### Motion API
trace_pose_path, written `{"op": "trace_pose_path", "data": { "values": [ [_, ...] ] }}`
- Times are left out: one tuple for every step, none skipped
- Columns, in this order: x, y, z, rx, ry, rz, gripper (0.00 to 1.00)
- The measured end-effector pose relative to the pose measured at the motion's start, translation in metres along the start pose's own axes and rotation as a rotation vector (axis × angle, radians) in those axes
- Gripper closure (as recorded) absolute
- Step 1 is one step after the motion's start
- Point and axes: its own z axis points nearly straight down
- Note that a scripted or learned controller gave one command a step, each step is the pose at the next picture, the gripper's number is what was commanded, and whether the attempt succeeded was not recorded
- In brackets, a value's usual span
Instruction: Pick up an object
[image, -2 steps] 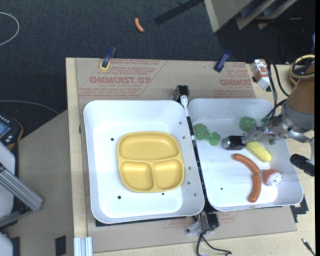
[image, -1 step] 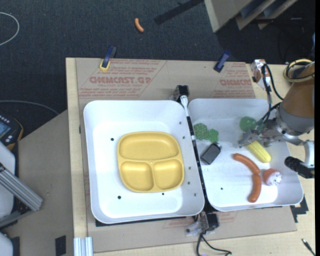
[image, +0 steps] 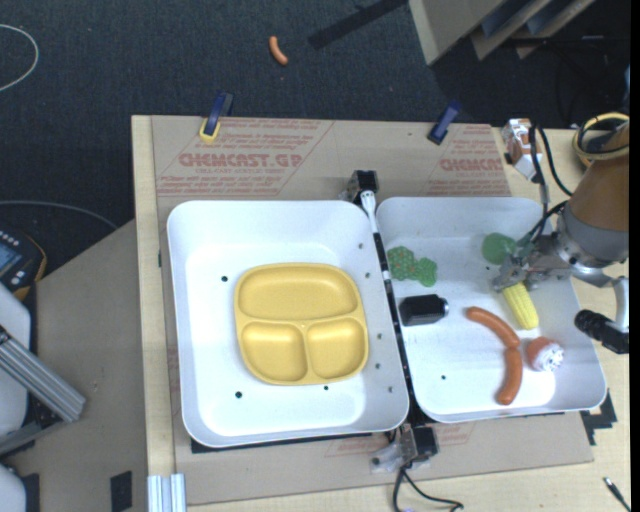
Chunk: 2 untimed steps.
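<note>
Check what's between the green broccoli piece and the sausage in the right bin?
A small black block lies between the broccoli piece and the sausage, on the camera view.

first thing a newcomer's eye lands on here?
The yellow divided tray, alone in the middle of the left bin. Next, the toy food in the right bin: a curved sausage, and corn just under the gripper at the right side.

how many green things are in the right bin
2: a green leafy piece near the bin's left wall, above the black block, and a green item further right, beside the gripper; the arm may hide more.
</note>
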Motion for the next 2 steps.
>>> {"op": "trace_pose_path", "data": {
  "values": [
    [0.009,-0.003,-0.051,-0.003,-0.005,0.002,1.00],
    [0.011,-0.002,-0.116,-0.006,-0.005,0.002,1.00]
  ]
}}
